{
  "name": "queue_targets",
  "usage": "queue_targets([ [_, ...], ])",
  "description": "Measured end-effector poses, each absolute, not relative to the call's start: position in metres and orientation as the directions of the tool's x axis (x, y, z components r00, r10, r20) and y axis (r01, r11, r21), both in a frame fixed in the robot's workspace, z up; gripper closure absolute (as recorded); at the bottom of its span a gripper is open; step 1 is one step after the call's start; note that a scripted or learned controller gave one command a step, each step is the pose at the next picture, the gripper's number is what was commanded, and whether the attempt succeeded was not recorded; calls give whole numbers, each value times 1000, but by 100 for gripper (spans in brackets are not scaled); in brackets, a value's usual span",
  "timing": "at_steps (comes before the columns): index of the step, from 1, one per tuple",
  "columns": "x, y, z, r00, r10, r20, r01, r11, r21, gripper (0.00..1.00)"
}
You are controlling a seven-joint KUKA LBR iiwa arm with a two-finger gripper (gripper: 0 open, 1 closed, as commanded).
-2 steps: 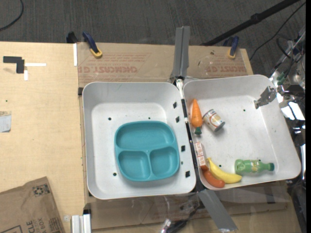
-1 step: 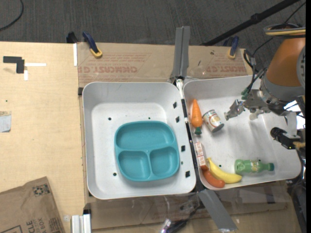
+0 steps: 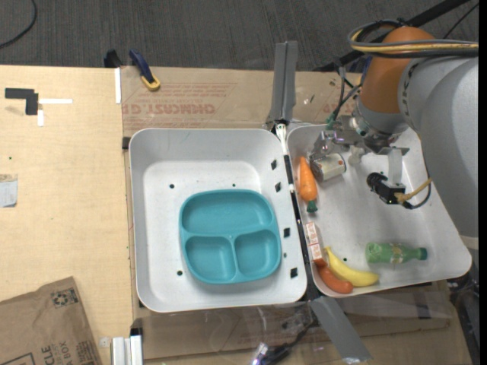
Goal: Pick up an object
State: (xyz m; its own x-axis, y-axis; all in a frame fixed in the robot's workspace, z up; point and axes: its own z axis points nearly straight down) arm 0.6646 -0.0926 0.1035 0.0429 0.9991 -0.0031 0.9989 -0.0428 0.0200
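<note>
Toward the upper right of the frame, the grey arm with its orange band reaches down into the right bin [image 3: 449, 261], and the jaws [image 3: 332, 152] sit low over that bin's upper left corner. Whether they are open or closed cannot be told from this slant, since the metal parts blur together with a small grey-white block [image 3: 329, 169] lying just under them. Nothing can be seen held.

Just left of that block, an orange carrot [image 3: 306, 179] lies along the bin's left wall, pointing toward the top of the frame. Lower down the same wall rests a small red-and-white packet [image 3: 311, 236]. At the bin's lower left corner a yellow banana [image 3: 350, 270] curves beside a red-orange sausage-shaped piece [image 3: 332, 280], the two touching. A green bottle [image 3: 394, 253] lies on its side near the lower right of the bin, well apart from the jaws. A black cable fitting [image 3: 384, 187] hangs off the wrist over the middle of the bin.

At the centre of the frame the left bin [image 3: 148, 226] holds a teal divided plate [image 3: 230, 235] with three compartments. Both bins sit on a table [image 3: 61, 204], with a blue-and-yellow clamp [image 3: 144, 70] near its far edge.
</note>
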Motion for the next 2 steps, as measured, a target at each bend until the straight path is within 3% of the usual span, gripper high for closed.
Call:
queue_targets([
  [1, 629, -96, 105, 94, 996, -1, 995, -94, 26, 0],
  [2, 629, -98, 114, 95, 995, -2, 995, -95, 26, 100],
])
